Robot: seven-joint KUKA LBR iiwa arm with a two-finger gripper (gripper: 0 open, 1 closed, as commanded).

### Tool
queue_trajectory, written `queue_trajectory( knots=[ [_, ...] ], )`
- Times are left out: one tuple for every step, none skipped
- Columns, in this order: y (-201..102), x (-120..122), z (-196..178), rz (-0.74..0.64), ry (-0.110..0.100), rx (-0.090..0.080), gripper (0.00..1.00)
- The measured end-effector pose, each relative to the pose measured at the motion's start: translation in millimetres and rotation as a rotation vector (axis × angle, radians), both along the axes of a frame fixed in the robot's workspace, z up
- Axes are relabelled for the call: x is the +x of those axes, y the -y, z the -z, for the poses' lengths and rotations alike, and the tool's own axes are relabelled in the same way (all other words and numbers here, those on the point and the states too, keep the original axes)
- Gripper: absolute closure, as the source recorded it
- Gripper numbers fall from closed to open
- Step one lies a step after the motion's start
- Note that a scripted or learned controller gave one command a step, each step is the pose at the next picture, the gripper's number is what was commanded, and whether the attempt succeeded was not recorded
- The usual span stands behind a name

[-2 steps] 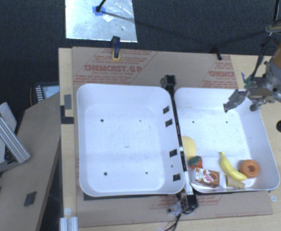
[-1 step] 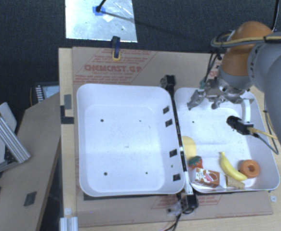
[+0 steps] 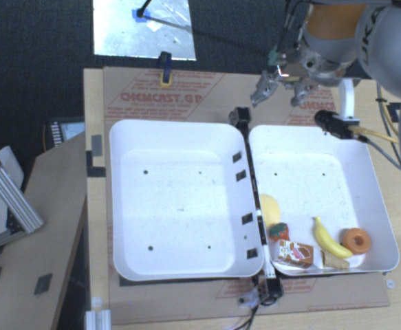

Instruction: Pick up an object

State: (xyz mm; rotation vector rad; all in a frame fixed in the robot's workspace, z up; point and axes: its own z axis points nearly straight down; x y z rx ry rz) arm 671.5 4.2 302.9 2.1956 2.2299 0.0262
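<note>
Two white bins are sitting side by side on the bench: the left bin (image 3: 179,198) and the right bin (image 3: 317,177). Five things are lying in the near part of the right bin: one banana (image 3: 327,238), one orange ring (image 3: 355,240), one pale yellow round thing (image 3: 269,208) against the left wall, one small red thing (image 3: 278,232) just beside it, and one flat printed packet (image 3: 295,254) in front. The gripper (image 3: 281,92) is hanging above the far edge of the right bin, well apart from these things, its two fingers spread apart and holding nothing. The bins are resting on brown cardboard (image 3: 159,95) with red print. Beyond it one shiny metal plate (image 3: 144,19) is lying on dark floor.
</note>
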Motion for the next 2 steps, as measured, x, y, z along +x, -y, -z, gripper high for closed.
queue_trajectory(
  knots=[
    [-60,-5,126,0.005,-0.029,-0.001,0.00],
    [-133,-15,225,0.005,-0.027,-0.001,0.00]
  ],
)
